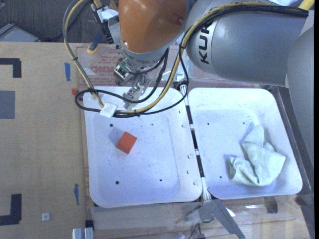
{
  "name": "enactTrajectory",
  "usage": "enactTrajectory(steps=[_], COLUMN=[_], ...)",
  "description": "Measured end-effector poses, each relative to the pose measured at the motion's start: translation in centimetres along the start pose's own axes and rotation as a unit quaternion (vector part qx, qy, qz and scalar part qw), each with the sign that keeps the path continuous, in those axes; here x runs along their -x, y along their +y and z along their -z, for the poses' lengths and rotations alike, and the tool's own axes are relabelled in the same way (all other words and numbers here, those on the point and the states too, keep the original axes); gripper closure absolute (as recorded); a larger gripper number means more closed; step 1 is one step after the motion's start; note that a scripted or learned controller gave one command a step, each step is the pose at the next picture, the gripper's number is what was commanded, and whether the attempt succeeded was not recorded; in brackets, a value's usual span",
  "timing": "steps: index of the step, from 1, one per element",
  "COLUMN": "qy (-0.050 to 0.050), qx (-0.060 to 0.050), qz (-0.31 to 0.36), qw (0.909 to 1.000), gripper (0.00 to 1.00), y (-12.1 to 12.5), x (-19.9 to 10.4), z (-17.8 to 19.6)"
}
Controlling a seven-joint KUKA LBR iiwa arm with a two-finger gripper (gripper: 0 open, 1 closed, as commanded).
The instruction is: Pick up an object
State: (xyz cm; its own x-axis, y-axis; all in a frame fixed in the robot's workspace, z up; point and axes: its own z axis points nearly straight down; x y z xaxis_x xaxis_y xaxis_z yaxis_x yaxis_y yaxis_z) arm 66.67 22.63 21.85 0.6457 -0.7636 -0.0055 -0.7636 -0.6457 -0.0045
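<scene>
The jaws hang over the far edge of the left bin, at about twelve o'clock of its floor. They point down, and from this slant I cannot tell whether they are released or clenched; nothing shows between them. Yellow and black cables loop around the wrist and droop onto the bin's far rim at about ten o'clock from the jaws.

The likely target is the orange block, which lies on the left bin's floor at roughly six o'clock from the jaws, near but clearly apart from them. It sits alone, turned at an angle to the bin walls.

To do the pick well, the jaws probably need to travel toward six o'clock until they are centred over the block, then turn so they close across two flat opposite faces rather than across corners. A straight descent would seem safest, since an off-centre approach could nudge the block away. The drooping cables may drag along the rim and should be watched.

The right bin holds a crumpled white cloth, lying toward its four o'clock corner, well apart from the jaws. Both bins rest side by side on the tabletop.
</scene>
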Motion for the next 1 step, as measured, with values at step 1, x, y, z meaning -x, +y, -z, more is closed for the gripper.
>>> enactTrajectory(steps=[1], qy=[0.0], qx=[0.0], qz=[0.188], qw=[0.9821], gripper=[1.0], y=[-0.01], x=[-0.02], z=[3.71])
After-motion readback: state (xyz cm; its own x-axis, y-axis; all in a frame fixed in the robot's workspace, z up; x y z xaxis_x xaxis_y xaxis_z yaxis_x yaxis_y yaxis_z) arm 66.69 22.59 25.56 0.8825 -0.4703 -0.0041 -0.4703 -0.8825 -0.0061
